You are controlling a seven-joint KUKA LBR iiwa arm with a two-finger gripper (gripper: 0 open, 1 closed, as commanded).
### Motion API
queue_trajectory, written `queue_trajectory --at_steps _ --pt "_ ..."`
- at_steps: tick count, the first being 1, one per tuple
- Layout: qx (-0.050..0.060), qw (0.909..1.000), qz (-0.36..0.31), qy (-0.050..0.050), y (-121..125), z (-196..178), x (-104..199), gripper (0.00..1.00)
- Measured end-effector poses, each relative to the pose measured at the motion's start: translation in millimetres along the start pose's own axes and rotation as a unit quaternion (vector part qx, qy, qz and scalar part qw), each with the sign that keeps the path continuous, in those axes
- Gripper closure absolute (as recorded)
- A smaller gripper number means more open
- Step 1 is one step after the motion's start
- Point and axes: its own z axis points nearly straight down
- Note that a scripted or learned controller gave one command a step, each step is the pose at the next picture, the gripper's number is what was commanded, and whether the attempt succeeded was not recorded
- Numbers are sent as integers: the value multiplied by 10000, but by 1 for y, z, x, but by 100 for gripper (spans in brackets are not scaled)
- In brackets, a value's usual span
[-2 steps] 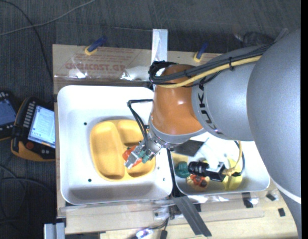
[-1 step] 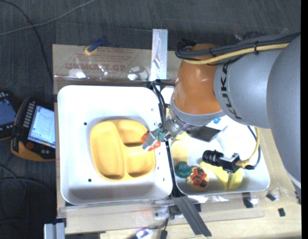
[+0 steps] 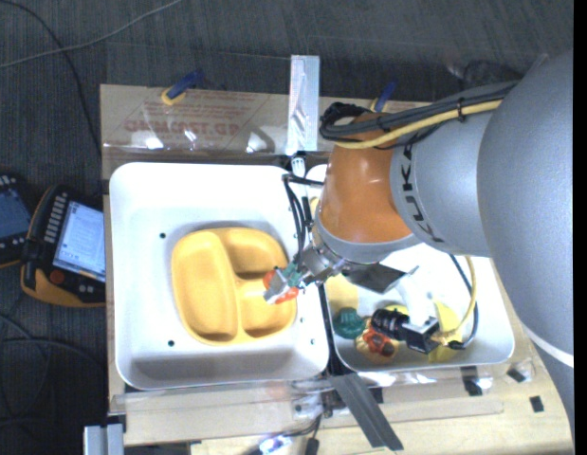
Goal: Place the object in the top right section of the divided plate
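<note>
A KUKA arm's gripper (image 3: 291, 278) hangs over the right rim of a yellow divided plate (image 3: 212, 287) in the left bin (image 3: 141, 254), with a small red-orange object (image 3: 282, 293) at its tip, above the plate's lower right section; whether the fingers clamp it cannot be told. The object looks light, small and probably stiff, best pinched across its narrow middle. In the right bin (image 3: 483, 349) lie 1 teal piece (image 3: 348, 324) and several dark and yellow toys (image 3: 412, 330).
</note>
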Motion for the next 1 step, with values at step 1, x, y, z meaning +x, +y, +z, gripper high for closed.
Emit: queue_trajectory --at_steps 1 --pt "-8 9984 561 -9 2 -75 -12 100"
